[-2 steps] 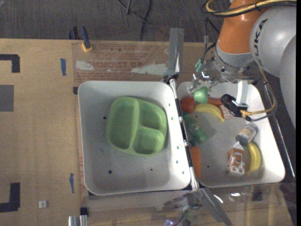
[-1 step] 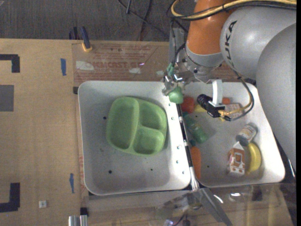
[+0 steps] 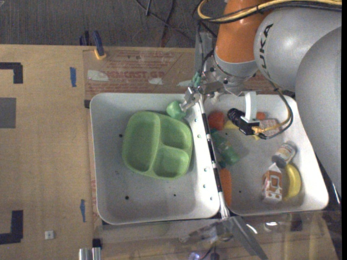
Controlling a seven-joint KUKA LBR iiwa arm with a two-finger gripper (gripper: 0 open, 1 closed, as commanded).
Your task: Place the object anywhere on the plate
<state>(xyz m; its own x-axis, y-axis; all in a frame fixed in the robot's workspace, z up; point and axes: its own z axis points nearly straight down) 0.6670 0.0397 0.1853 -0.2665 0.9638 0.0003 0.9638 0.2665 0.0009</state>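
Banana [image 3: 293, 181] – carton [image 3: 272, 184] beside | claw [image 3: 187, 101] – over plate [image 3: 158, 144] corner

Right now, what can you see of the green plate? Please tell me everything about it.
The plate is light green and looks like moulded plastic, with rounded corners and raised ridges that split it into three compartments: one long section on its left and two smaller ones on its right. It lies flat, turned slightly, on the floor of the left bin, nearer that bin's right wall. The compartments hold nothing. A small green object sits just off its upper right corner, close to the rim; whether they touch is unclear.
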